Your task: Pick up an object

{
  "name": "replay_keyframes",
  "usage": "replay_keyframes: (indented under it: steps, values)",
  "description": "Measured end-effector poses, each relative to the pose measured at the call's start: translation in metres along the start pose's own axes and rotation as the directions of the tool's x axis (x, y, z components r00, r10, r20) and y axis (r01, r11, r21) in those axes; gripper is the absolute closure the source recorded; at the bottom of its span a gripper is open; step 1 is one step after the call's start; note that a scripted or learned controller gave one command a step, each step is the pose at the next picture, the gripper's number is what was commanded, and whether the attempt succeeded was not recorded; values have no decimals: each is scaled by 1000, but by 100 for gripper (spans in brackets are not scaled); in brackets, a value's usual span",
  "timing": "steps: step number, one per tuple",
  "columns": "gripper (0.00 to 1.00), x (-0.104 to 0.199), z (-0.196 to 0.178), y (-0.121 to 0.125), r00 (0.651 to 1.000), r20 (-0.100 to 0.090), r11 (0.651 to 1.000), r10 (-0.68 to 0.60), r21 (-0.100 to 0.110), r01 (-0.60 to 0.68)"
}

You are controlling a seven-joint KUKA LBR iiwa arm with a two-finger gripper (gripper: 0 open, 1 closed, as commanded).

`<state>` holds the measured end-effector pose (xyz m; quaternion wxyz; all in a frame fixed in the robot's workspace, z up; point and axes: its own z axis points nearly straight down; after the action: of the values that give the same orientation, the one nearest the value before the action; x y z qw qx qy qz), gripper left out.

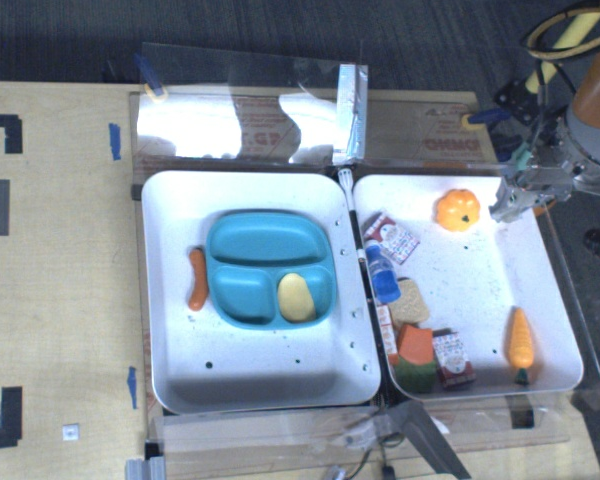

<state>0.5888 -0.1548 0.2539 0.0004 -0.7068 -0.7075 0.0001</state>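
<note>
The right bin [540,258] holds an orange round fruit [457,209] at its back, a carrot [520,338] at the front right, and a cluster along its left wall: a red and white packet [390,238], a blue bottle [383,278], a tan slice [411,304], an orange block [416,346] and a small red box [450,357]. My gripper [510,206] hangs over the bin's back right corner, just right of the orange fruit, with nothing seen between its fingers.
The left bin [170,348] holds a blue divided tray [250,268] with a yellow potato-like piece [296,297] in one compartment, and an orange sausage [197,278] beside the tray. A clear panel [250,108] stands behind the bins.
</note>
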Motion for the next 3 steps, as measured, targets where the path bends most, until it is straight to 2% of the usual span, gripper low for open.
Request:
replay_keyframes:
  steps: [1,2,3]
  values:
    - [0,50,115,67,1000,-2,1000,-18,9,18]
    - [0,-13,166,75,695,4,695,-719,-3,719]
    - [0,-12,167,63,924,1,924,-382,-3,382]
